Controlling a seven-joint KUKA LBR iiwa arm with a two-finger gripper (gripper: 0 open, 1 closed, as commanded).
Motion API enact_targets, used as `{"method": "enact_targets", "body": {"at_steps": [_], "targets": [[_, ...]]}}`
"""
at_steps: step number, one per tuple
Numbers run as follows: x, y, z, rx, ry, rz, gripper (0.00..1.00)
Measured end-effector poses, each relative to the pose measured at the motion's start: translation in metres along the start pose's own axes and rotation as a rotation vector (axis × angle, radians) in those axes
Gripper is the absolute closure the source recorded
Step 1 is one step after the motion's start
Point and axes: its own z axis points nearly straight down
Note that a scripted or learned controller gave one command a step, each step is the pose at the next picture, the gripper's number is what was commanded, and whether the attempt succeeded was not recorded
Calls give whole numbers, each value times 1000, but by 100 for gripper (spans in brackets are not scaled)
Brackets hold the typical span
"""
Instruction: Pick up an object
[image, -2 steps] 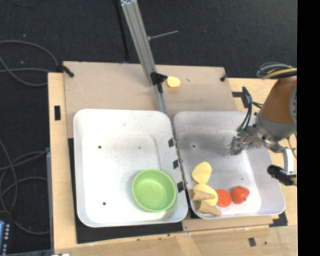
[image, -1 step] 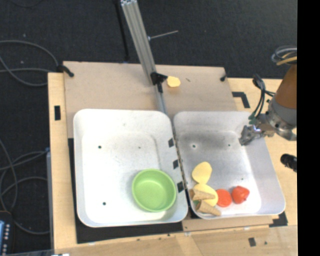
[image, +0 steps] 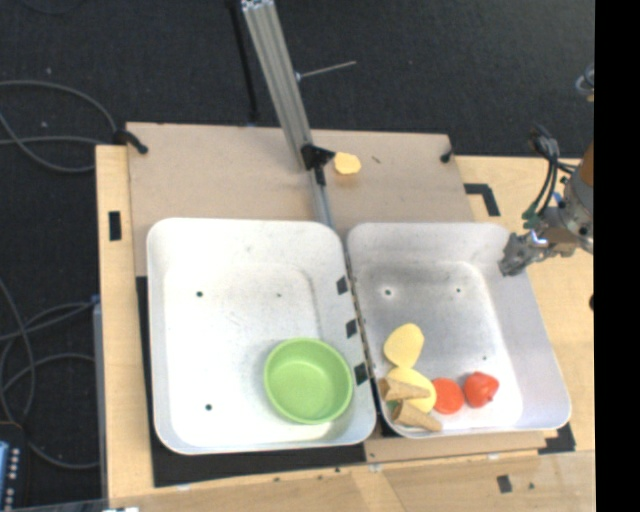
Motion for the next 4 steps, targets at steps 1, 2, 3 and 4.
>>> {"method": "enact_targets", "body": {"at_steps": [1, 2, 3, 4], "targets": [[-1, 2, -37, 2, 1, -5, 100], [44, -9, -24, 8, 1, -7, 100], [99, -21, -13, 8, 2, -8, 100], [151, -33, -20, 7, 5, -10, 100]]}}
